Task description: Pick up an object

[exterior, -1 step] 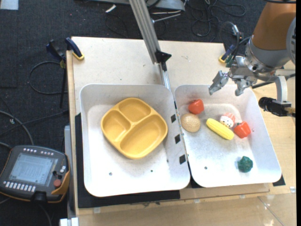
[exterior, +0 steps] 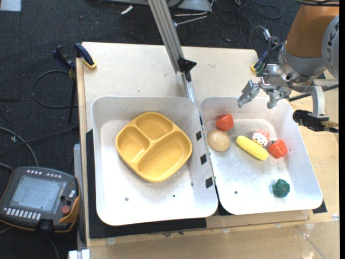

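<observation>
Grey end effector [exterior: 261, 95] | fingers spread; holding nothing (above right bin [exterior: 302, 161])

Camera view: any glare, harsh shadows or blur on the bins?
Camera view: lighting is soft and even, with faint shadows under the yellow tray and the toys in the right bin; no strong glare on the white plastic; the gripper and the small items beside the yellow corn look slightly soft, the green piece too coarse to identify.

Two bins [exterior: 102, 144], one tray [exterior: 154, 153], six toys [exterior: 252, 147]
</observation>
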Robot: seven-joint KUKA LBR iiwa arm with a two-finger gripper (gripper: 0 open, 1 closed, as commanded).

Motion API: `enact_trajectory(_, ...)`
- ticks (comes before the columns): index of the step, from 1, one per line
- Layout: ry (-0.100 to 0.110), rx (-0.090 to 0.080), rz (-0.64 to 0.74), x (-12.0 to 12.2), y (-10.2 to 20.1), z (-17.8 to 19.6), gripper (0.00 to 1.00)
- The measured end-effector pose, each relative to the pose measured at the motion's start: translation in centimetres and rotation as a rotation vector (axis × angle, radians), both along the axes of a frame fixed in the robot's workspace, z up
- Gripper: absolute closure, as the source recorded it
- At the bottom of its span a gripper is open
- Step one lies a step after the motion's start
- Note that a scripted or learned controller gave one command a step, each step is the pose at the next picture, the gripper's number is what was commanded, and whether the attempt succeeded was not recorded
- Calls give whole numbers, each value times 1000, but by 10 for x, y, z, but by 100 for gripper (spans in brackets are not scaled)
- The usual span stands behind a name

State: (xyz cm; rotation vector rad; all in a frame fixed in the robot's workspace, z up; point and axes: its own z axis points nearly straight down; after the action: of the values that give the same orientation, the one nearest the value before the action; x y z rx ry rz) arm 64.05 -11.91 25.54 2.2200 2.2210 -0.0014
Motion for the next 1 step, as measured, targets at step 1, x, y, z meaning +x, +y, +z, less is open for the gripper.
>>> enact_trajectory(1, 0, 0, 0, 0, 0, 1, 0)
